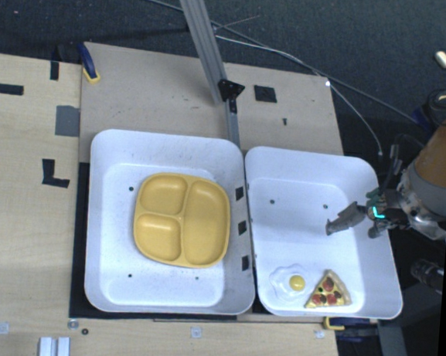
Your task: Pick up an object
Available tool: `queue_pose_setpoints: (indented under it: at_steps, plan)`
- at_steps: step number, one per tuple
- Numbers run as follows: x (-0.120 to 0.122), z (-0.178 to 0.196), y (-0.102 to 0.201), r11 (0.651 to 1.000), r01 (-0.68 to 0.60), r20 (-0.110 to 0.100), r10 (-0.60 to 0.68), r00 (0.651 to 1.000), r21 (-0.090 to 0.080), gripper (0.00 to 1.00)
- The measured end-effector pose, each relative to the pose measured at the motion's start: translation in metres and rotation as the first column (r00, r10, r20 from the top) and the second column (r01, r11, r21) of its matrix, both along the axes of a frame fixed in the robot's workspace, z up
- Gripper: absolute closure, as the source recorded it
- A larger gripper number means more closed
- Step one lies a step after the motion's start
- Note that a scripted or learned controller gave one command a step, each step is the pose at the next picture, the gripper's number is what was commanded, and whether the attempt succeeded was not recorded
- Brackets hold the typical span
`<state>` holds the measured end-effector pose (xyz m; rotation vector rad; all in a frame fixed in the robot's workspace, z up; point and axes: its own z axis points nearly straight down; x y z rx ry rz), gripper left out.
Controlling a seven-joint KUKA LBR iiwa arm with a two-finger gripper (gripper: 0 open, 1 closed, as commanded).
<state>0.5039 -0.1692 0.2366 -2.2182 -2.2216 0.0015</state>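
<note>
Pizza slice (329,289) and fried egg (289,281) at near edge of right bin (309,173), hand above.
Hand (356,221) over right bin's right side, fingers spread open, nothing between them, well apart from both toys. Egg just beside pizza, to its left. Left bin (112,202) holds yellow divided plate (181,220). Both bins on desk (18,210).

Grey arm (427,200), orange band, dark fingers (347,219), teal light.
</note>
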Motion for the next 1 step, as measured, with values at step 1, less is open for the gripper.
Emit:
queue_pose_setpoints:
  at_steps: [1]
  plan:
    - [0.0001, 0.0001, 0.0, 1.0, 0.0, 0.0, 0.0, 1.0, 0.0, 0.0]
